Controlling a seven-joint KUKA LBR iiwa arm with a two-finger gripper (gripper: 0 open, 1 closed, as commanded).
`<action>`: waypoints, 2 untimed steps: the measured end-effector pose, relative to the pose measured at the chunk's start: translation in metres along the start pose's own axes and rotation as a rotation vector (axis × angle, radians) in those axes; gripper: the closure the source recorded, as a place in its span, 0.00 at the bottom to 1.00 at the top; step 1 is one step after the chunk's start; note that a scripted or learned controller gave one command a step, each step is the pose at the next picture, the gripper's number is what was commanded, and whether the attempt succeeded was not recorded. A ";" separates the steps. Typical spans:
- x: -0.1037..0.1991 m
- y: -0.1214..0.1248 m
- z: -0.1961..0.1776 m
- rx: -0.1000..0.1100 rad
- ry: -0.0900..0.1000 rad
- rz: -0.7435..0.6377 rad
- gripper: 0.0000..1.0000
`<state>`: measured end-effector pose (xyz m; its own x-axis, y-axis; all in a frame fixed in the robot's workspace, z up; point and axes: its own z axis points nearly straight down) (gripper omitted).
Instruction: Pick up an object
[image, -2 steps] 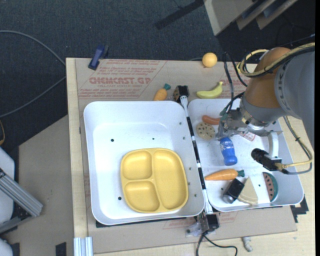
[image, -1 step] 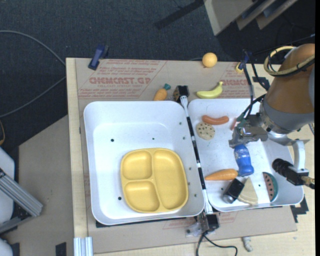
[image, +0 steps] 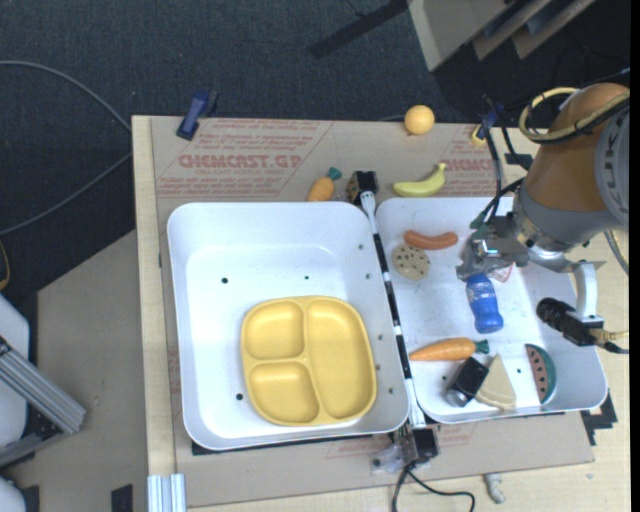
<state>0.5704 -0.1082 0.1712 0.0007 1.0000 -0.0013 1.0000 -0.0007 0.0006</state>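
Landmark: blue bottle (image: 484, 303), lying in the right bin (image: 590, 385) on the desk; long axis running toward and away from the camera

End effector (image: 487, 262): directly above the bottle's upper, far end, touching or nearly so; whether open or closed cannot be told

Arm: enters from the right of the bottle

Neighbours: sausage (image: 431, 239) and cookie (image: 411, 261) up and left of the bottle; carrot (image: 442, 350) just below it

Judgement: bottle seems the likely target, straight beneath the end effector

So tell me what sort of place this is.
Probably a robot grasping test bench in a lab: two shallow white bins on a brown board, plastic toy food such as an orange carrot, and a grey-and-orange arm's gripper above a small blue bottle.
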 end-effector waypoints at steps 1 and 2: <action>0.001 0.029 0.029 -0.001 0.000 -0.002 1.00; 0.062 -0.004 -0.014 0.002 0.003 -0.002 1.00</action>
<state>0.5665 -0.0459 0.1847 -0.0012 1.0000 0.0018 1.0000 0.0012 -0.0018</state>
